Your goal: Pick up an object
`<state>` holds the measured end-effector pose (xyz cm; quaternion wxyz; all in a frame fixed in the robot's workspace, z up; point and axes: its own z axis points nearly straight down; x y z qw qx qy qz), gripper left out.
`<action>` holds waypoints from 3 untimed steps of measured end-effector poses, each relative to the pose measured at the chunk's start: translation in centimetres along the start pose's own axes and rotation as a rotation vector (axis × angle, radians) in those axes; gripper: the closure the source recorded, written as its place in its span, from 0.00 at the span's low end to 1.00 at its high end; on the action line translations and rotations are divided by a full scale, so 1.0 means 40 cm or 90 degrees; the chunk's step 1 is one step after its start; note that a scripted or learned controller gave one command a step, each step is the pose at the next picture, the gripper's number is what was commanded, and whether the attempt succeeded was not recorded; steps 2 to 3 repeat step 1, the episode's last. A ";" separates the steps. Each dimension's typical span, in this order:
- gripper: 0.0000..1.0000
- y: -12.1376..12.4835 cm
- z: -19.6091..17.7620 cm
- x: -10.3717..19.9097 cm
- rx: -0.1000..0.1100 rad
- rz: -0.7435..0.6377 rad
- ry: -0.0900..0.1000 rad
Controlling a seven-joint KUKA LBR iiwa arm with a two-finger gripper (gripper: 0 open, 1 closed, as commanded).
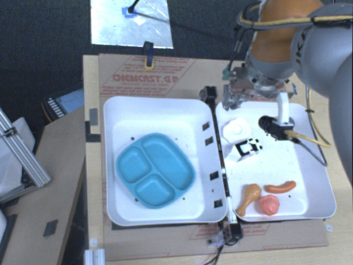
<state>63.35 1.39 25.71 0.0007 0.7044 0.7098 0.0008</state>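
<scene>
Your tool (234,99) hangs just beyond the white fried-egg toy (236,130), which lies nearest; finger state cannot be told.

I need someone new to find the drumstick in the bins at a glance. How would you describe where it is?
Look at the right bin, the one without the blue tray. Along its near edge lie three toy foods in a cluster; the drumstick is the leftmost, close to the divider between the bins. It is tan and club-shaped, unlike the round pink piece and the orange sausage beside it.
</scene>
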 end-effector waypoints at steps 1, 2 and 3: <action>1.00 -0.022 0.040 0.137 0.001 0.000 0.000; 1.00 -0.022 0.040 0.137 0.001 0.000 0.000; 1.00 -0.022 0.040 0.137 0.001 0.000 0.000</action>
